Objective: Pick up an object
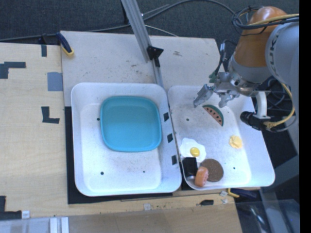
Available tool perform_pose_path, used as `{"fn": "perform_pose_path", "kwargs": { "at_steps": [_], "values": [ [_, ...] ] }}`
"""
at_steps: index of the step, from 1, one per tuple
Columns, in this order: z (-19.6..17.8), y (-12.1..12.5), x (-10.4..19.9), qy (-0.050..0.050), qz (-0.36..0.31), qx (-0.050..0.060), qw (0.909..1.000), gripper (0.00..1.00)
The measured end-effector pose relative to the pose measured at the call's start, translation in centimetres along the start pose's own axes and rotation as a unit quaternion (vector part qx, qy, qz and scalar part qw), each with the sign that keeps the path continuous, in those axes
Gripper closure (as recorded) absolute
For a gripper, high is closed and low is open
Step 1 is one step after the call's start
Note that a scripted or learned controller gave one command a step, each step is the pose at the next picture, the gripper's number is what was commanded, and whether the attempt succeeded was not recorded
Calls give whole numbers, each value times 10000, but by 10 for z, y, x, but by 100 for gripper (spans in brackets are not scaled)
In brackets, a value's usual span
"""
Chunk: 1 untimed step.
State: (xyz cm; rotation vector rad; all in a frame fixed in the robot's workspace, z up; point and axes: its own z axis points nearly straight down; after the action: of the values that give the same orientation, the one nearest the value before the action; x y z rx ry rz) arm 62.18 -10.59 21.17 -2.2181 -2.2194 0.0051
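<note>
1. On your left, the bench (29, 130) shows bare wood with a few dark tape marks. Nothing there bears on the pick.

2. The left bin (80, 178) carries a blue plate (130, 123), lying flat near its middle. The arm is well apart from it.

3. The right bin (257, 176) holds the candidates. Along its near-left side you have a fried egg (194, 150), a small black block (189, 166) just beside it, an orange-red piece (201, 176) touching a brown round patty (212, 169), and, set apart toward the right wall, a small yellow piece (235, 141).

4. The watermelon slice (214, 114) lies flat on the bin floor in the far half of the right bin. It is a thin curved wedge, red face up with dark seeds and a green rind along one edge. Judge it low and flat, offering little height to pinch.

5. The gripper (212, 99) hangs just above the far end of the slice. Its two fingers stand spread, one to either side, with nothing between them. Whether the tips touch the bin floor you cannot tell from this slant.

6. Progress: nothing is lifted. Every item rests on the bin floor. By its position, the arm appears set up over the watermelon slice; closing on it and raising it clear remain to be done.
</note>
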Motion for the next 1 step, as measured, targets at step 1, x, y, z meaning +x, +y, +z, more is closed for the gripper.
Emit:
{"fn": "perform_pose_path", "kwargs": {
  "at_steps": [1],
  "values": [
    [43,-2,1,0,-1,-4,10000,0]
  ]
}}
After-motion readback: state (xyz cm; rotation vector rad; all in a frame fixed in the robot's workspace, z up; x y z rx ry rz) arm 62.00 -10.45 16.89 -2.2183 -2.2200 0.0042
